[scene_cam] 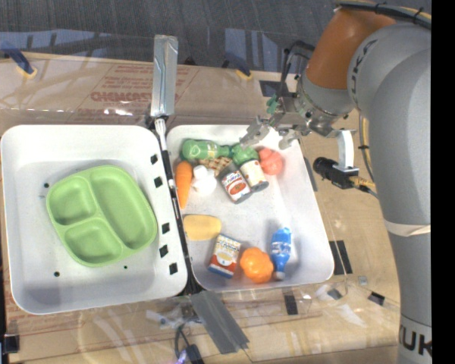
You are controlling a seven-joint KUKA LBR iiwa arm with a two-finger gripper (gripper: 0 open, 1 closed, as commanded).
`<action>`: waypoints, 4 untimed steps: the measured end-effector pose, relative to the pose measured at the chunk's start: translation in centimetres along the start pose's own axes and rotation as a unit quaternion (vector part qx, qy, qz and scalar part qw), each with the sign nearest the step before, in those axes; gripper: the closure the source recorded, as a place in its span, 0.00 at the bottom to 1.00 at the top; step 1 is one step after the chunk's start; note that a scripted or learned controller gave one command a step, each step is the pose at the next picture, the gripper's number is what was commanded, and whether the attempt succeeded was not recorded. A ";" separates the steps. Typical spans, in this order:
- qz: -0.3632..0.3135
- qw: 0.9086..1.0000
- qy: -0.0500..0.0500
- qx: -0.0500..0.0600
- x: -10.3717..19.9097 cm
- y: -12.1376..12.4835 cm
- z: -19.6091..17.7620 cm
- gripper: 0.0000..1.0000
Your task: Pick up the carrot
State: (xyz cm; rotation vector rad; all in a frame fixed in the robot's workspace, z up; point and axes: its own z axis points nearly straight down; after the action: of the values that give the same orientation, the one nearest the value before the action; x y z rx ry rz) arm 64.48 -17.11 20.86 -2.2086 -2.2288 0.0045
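Two white bins side by side: green plate (100,214) in left bin (15,203); carrot (183,183) in right bin (307,218), against its left wall, beside a small white item. Gripper (271,134) above far right corner, fingers spread, holding nothing.

Two white bins (15,203) are seen. Counted within them: one green divided plate (100,214), one carrot (183,182), one orange (256,265), two small cans (236,186), one blue bottle (281,249).
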 end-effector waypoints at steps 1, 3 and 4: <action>-0.051 0.999 0.000 0.001 4.4 -6.4 5.7 0.00; -0.060 0.998 0.000 0.000 7.4 -12.8 10.9 1.00; 0.140 0.990 0.000 -0.001 9.3 -11.3 1.7 1.00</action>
State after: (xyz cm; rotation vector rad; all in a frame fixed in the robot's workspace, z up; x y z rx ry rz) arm 53.05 -7.94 19.17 -2.5002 -1.8997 0.0020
